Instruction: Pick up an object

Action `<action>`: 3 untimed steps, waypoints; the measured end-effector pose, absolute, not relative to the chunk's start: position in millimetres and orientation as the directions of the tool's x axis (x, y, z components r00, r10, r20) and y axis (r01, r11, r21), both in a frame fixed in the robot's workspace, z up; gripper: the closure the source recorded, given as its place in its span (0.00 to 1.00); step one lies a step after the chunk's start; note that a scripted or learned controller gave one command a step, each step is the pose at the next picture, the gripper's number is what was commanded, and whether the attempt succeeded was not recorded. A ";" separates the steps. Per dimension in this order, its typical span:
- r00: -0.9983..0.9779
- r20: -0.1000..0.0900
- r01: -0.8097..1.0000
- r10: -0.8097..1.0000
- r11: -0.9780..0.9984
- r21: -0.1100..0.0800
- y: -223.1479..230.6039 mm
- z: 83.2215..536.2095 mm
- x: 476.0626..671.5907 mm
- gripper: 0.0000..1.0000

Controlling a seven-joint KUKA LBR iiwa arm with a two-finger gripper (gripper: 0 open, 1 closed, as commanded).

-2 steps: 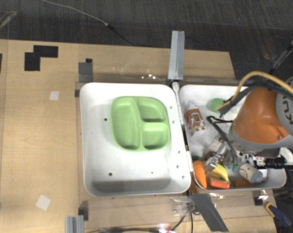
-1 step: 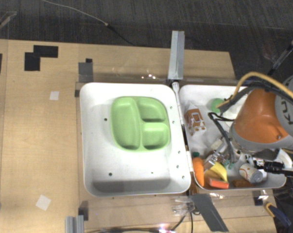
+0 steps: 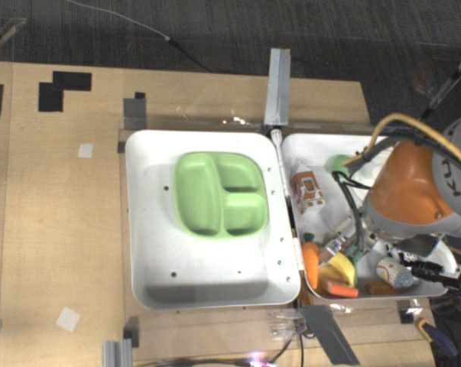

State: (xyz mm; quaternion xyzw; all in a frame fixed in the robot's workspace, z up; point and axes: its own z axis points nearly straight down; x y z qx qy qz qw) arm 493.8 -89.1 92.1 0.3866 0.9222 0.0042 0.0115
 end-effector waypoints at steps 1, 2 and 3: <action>-0.733 -0.022 0.680 0.680 0.733 0.012 -89.3 92.1 493.5 0.00; -0.680 -0.017 0.732 0.733 0.681 0.017 -102.0 92.0 494.1 0.00; -0.653 -0.027 0.757 0.757 0.654 0.010 -96.3 92.0 492.8 0.00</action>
